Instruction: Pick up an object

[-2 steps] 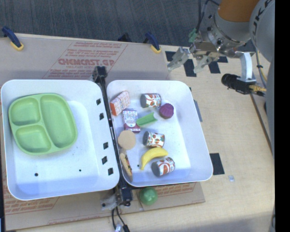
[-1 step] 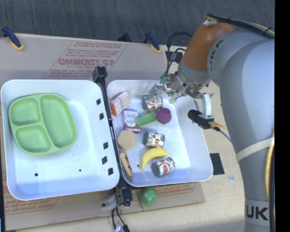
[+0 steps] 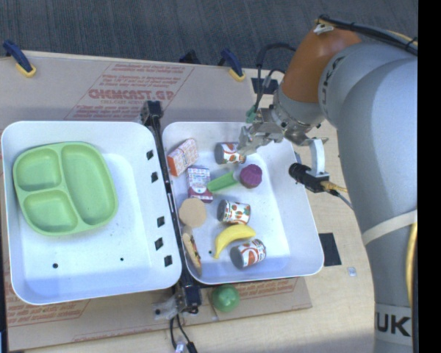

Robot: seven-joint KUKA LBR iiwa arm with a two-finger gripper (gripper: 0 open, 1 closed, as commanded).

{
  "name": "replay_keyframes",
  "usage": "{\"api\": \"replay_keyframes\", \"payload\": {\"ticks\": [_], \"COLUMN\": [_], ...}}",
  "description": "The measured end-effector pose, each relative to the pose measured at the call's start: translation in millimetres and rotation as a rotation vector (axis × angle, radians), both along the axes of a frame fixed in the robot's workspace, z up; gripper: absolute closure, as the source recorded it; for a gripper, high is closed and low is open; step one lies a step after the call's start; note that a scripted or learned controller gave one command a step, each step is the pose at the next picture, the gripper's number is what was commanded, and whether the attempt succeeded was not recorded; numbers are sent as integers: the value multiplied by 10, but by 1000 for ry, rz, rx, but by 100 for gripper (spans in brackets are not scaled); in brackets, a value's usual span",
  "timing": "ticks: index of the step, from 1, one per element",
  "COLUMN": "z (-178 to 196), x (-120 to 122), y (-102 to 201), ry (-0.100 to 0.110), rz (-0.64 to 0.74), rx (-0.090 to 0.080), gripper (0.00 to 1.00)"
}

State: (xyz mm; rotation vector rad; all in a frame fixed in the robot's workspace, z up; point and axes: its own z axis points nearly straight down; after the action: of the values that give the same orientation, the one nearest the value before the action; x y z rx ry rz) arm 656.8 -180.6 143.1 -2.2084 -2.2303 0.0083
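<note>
The right bin (image 3: 298, 219) holds several small items. A small can (image 3: 228, 153) lies near its far edge, with a purple round item (image 3: 251, 175) and a green pepper-like piece (image 3: 222, 182) just in front of it. My gripper (image 3: 251, 140) hangs over the bin's far side, right beside the small can and above the purple item. Nothing shows as lifted. Further forward lie a second can (image 3: 234, 212), a banana (image 3: 232, 237) and a third can (image 3: 248, 254).
An orange carton (image 3: 181, 157), a small white carton (image 3: 198, 183), a tan disc (image 3: 192, 213) and a bun-like item (image 3: 192, 252) line the right bin's left side. A green divided plate (image 3: 62, 186) lies in the left bin (image 3: 95, 271). A green ball (image 3: 224, 298) rests outside, on the cardboard.
</note>
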Motion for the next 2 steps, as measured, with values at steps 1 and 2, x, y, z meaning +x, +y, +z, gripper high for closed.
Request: {"api": "replay_keyframes", "payload": {"ticks": [1,2], "z": [638,807], "x": [-576,-1461], "y": [709,592], "ry": [-3,-3], "rz": [-1,-4], "rx": [1,1], "gripper": [100,100]}}
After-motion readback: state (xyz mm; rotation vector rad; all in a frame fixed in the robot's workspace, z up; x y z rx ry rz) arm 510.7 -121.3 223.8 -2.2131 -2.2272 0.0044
